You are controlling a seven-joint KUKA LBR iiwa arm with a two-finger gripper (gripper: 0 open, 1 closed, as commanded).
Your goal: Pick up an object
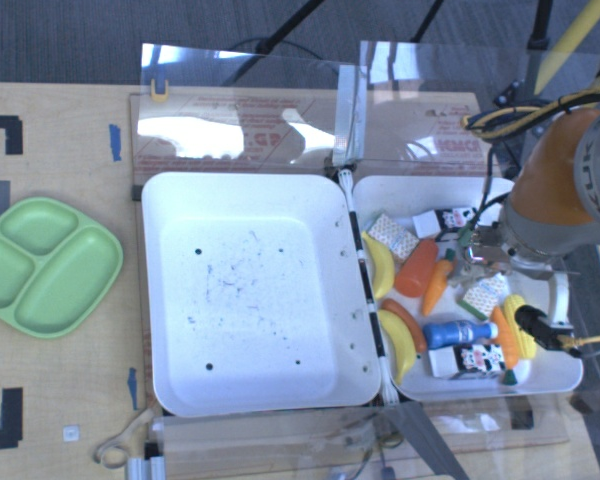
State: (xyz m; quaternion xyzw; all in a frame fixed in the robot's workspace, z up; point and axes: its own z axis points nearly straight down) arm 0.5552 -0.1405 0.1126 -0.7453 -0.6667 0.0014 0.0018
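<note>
Left bin (250,268) marked with faint blue scribbles, right bin (565,373) crowded with toys, green plate (48,266) far left, arm (565,168) at right, gripper (472,250) over orange carrot (435,286), blue bottle (458,334) near front, no legible writing.

The wooden bench (70,158) runs pale and flat under everything. Two shallow white bins sit on it side by side, touching along their inner edges: the left bin (160,268) and the right bin (555,373). Well apart to the left lies a green divided plate (48,265). Dark marks and bits of blue tape (114,141) show on the wood near it.
</note>
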